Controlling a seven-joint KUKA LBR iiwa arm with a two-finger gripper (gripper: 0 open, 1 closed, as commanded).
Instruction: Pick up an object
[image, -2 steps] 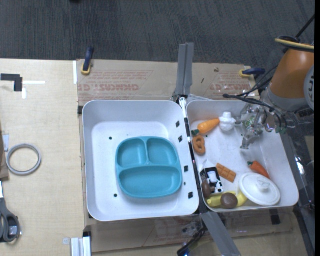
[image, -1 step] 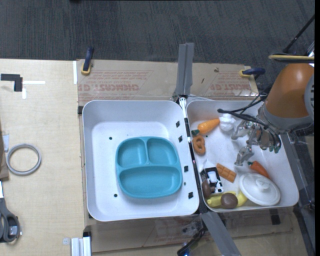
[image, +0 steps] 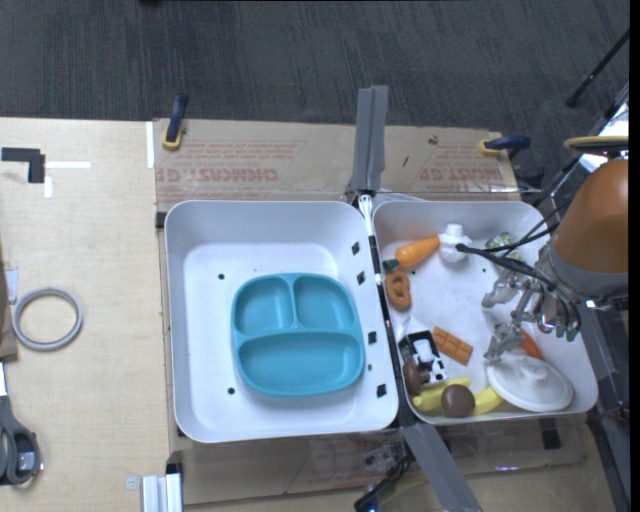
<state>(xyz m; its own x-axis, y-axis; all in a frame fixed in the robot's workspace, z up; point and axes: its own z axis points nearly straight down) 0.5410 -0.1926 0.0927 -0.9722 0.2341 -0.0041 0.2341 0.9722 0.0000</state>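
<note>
My gripper (image: 497, 321) hangs over the right part of the right bin (image: 470, 212), open, with bare bin floor between its two fingers. Just below it lies a white round lid (image: 530, 385), and a small orange piece (image: 532, 349) sits by the lower finger. To the left of the gripper are an orange waffle-like block (image: 452, 346), a black and white toy (image: 420, 352), a carrot (image: 415, 250), a brown ring (image: 398, 290), a banana (image: 432, 401) and a brown ball (image: 458, 400).
The left bin (image: 190, 330) holds a teal divided plate (image: 297, 333). A white piece (image: 453, 243) and a green item (image: 500, 241) lie at the right bin's far side. A tape roll (image: 45, 317) and scissors (image: 17, 450) rest on the bench at left.
</note>
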